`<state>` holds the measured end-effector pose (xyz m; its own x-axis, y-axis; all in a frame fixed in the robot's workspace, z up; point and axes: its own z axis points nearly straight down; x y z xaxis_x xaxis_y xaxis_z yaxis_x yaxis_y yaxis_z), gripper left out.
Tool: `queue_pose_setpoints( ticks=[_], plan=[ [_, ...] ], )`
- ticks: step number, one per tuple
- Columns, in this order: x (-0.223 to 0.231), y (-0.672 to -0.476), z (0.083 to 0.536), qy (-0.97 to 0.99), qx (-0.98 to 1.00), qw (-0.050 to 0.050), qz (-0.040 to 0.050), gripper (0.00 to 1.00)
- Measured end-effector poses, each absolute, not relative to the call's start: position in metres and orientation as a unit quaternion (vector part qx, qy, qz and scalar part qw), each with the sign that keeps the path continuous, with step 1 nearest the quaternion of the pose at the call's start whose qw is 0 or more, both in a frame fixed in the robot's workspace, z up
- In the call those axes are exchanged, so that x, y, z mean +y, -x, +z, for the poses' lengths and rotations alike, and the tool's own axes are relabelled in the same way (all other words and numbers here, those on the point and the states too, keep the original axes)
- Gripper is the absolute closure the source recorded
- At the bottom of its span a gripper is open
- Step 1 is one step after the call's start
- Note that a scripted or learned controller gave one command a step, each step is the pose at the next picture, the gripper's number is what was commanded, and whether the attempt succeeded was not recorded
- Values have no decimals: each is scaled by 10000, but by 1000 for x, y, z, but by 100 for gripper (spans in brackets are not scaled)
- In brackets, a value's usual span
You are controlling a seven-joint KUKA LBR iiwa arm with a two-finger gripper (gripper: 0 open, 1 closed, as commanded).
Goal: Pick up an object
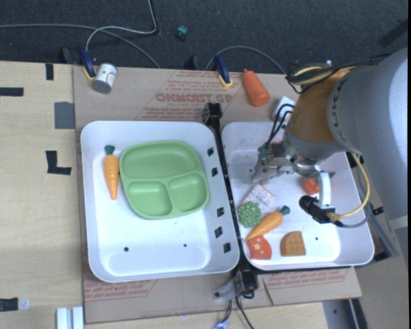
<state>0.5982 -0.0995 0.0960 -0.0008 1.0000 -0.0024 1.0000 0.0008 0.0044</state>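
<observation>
My gripper (270, 164) hangs low over the upper middle of the right bin (356, 249), with the grey arm and its orange band above it. Just below the gripper lies a small white and pink packet (262, 195). Further down are a green dotted ball (249, 214), an orange carrot (267, 223), a red piece (259, 248) and a brown toast slice (293, 243). A small red-orange item (311, 184) peeks out beside the wrist. Nothing shows in the gripper's grasp.
The left bin (96, 204) holds a green divided plate (164, 179) and a second carrot (111, 171). Behind the bins, on the cardboard, lie an orange toy (255, 88) and a white can (105, 77). Cables run along the bins' divider.
</observation>
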Motion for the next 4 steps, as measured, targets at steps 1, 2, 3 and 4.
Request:
queue_pose_setpoints(
  ticks=[1, 2, 3, 4],
  plan=[
    [-99, -598, 96, -7068, 7074, 20, 5, 0],
    [-121, -653, 99, -7065, 7077, 0, -4, 0],
    [-128, -665, 84, -7074, 7067, -96, -59, 0],
    [-129, -665, 84, -7070, 7071, -97, -58, 0]
  ],
)
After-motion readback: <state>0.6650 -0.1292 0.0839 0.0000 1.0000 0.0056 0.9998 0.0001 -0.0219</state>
